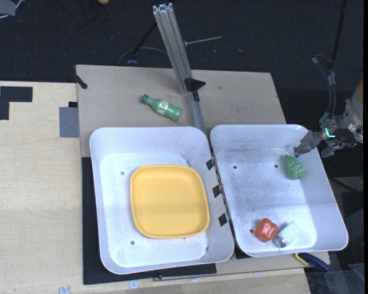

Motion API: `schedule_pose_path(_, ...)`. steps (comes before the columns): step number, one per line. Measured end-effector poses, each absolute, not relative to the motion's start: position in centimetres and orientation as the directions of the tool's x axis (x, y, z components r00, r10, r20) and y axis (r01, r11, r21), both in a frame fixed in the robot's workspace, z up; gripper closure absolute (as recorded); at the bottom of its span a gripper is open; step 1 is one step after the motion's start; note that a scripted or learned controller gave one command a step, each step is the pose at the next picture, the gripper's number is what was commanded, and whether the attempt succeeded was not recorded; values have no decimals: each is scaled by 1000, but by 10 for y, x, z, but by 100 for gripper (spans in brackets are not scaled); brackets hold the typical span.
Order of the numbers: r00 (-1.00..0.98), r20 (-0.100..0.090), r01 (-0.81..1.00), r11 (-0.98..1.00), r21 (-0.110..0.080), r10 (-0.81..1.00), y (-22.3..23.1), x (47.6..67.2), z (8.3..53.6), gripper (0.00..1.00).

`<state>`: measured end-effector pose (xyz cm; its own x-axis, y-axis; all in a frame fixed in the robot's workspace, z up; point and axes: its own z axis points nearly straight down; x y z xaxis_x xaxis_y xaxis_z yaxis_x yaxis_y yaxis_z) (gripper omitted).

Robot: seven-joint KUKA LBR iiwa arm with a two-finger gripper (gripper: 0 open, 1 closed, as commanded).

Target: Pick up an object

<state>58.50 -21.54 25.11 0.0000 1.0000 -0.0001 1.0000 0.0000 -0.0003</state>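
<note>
In the right bin [257, 182] a green lumpy object [294, 167] lies near the far right wall. My gripper [314, 149] hovers at that bin's far right corner, just up and right of the green object and apart from it. It is open with nothing between its fingers. A red object [265, 229] rests near the bin's front edge, with a small pale object [288, 233] right beside it.
A yellow square plate [169, 201] lies flat in the left bin [110, 158]. A green bottle [162, 107] lies on its side on the bench behind the bins. An aluminium rail [179, 48] slants up from between the bins' far corners.
</note>
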Motion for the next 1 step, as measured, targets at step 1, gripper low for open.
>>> schedule_pose_path(1, 0, 0, 1000, 0, 0, 1000, -215, 585, 251, 0)
